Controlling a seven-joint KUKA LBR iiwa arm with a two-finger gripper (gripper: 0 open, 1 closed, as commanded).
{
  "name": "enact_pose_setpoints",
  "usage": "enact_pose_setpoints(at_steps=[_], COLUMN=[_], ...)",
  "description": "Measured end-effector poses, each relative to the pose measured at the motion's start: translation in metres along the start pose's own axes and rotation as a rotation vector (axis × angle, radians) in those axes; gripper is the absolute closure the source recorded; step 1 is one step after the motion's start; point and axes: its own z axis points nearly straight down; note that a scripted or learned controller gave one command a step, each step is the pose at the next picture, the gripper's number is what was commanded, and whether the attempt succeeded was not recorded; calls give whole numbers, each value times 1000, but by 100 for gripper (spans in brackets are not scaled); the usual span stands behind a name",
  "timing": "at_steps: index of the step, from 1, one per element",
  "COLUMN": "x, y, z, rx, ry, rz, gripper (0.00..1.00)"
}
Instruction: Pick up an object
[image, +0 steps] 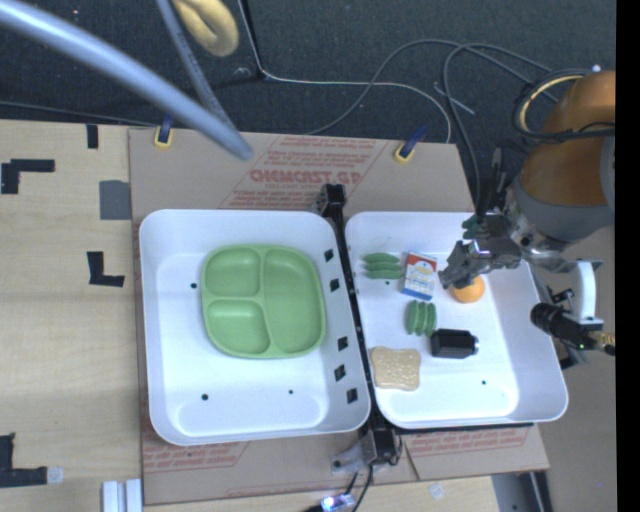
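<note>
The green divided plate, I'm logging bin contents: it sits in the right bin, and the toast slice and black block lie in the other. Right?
Not quite. In the camera view the green divided plate sits in the left bin; the toast slice and black block lie in the right bin.

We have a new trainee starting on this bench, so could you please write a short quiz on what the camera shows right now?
1. True or false: the green divided plate lies in the left bin.
2. Which item sits nearest the gripper? A) orange ball B) slice of toast C) black block
3. Fill in: the small carton lies in the ____ bin.

Key: 1 true; 2 A; 3 right.
</note>
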Motion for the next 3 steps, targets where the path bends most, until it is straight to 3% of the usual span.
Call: enact_pose_setpoints(at_steps=[3], x=[153], y=[28], z=[25], rx=[0], ry=[-1], rz=[0], gripper=[100])
